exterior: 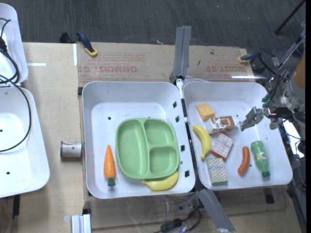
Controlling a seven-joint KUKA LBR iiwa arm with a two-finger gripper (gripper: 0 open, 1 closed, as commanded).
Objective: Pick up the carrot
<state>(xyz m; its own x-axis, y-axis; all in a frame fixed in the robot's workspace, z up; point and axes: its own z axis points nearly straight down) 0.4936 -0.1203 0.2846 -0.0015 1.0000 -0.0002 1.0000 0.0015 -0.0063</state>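
The tool (252, 116) hangs over the upper right part of the right white bin (233, 92), and you cannot tell from this slanted view how wide it stands; nothing is seen in its grip. Just under and around it you find one yellow block like cheese (205, 111), one small printed carton (221, 124), one flat red-patterned box (222, 145), one pale green-printed box (216, 171), one yellow banana (202, 140), one red sausage-shaped piece (243, 160) and one green plastic bottle (259, 159).

The orange carrot with the dark green tip (110, 165) is not there. It lies in the left white bin (92, 130), close to the left wall and just beside the green three-part plate (147, 147), its length pointing up and down in the picture. A second banana (161, 182) lies under the lower edge of the plate, so two bananas in all.

To do this step well, I think you must bring the arm across the divider, then come down on the middle of the carrot with the closing direction across its narrow width. Keep away from the wall and the plate rim. On the table (53, 81) one small can (71, 149) lies outside.
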